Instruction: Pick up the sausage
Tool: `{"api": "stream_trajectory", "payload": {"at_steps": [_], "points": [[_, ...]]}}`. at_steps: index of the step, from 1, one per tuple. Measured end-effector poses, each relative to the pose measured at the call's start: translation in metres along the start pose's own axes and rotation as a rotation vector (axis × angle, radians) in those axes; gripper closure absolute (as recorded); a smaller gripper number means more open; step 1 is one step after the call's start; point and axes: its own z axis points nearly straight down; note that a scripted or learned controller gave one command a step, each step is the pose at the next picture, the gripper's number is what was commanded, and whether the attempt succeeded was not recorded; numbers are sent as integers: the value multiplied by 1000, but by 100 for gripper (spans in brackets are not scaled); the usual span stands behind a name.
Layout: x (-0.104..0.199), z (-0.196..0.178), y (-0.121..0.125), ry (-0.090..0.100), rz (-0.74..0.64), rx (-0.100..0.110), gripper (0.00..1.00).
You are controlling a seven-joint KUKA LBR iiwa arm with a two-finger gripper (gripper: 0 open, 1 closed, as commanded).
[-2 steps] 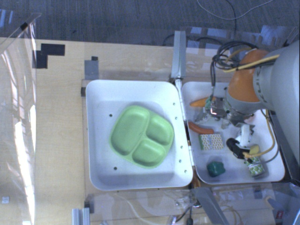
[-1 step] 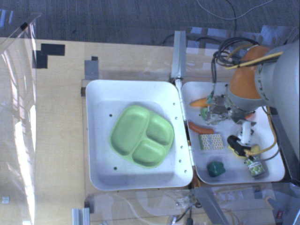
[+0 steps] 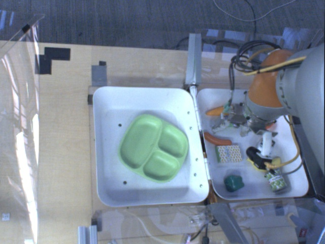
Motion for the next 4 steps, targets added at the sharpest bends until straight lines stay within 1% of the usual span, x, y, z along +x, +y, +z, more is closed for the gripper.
{"api": "stream_trajectory", "payload": {"at_steps": [1,2,3,4], "points": [[-3,12,-14,-5,16,3,0],[-1,0,-11,-2,13,-2,100],[-1,0,-11,-2,14,-2,0],[0,11,-6,-7,-185,1,0]]}}
